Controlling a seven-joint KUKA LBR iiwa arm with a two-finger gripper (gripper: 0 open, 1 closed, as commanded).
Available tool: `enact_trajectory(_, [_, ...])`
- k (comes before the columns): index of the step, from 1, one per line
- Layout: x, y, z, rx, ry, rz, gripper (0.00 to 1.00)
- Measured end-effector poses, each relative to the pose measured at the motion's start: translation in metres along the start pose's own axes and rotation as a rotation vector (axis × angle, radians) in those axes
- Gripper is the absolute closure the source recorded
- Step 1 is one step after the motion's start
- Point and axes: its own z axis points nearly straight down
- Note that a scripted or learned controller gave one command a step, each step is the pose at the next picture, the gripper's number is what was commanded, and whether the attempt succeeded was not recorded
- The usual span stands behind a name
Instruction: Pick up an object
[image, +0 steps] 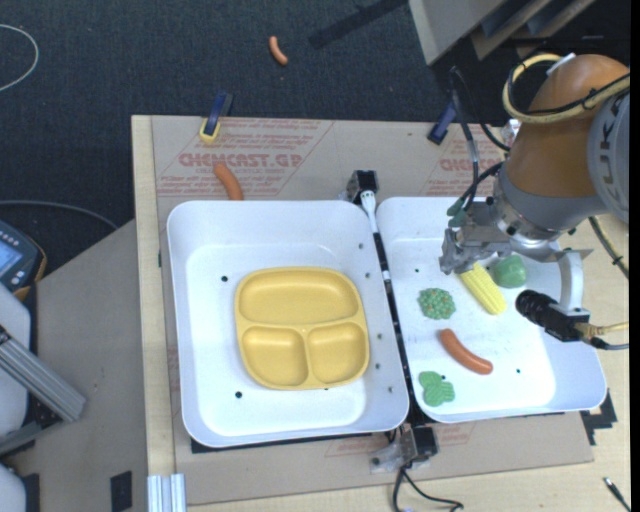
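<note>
In the camera view, two shallow white bins are being carried side by side on the bench (150, 300). The left bin (200, 300) is being occupied by a yellow divided tray (300, 325), which is lying flat near the bin's middle with three compartments facing up.

The right bin (560, 385) is being occupied by several toy foods. A yellow corn cob (483, 288) is lying tilted toward the far part of the bin, and a green rounded piece (510, 271) is lying just beside it on the right. A round green pea cluster (436, 303) is lying left of the corn, apart from it. A sausage (466, 352) is lying nearer, at a slant, and a green broccoli piece (435, 388) is lying at the near left of that bin.

The arm is being extended in from the right, and the end effector (462, 255) is being positioned over the far part of the right bin, at the far end of the corn cob. Whether it is open, closed or gripping anything cannot be told.

A second sausage (229, 181) is lying on the bench beyond the left bin.
</note>
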Motion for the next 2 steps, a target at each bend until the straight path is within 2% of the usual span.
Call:
enact_trajectory(1, [0.052, 0.012, -0.006, 0.0, -0.001, 0.002, 1.0])
enact_trajectory(2, [0.09, 0.015, -0.003, 0.001, -0.001, 0.003, 1.0])
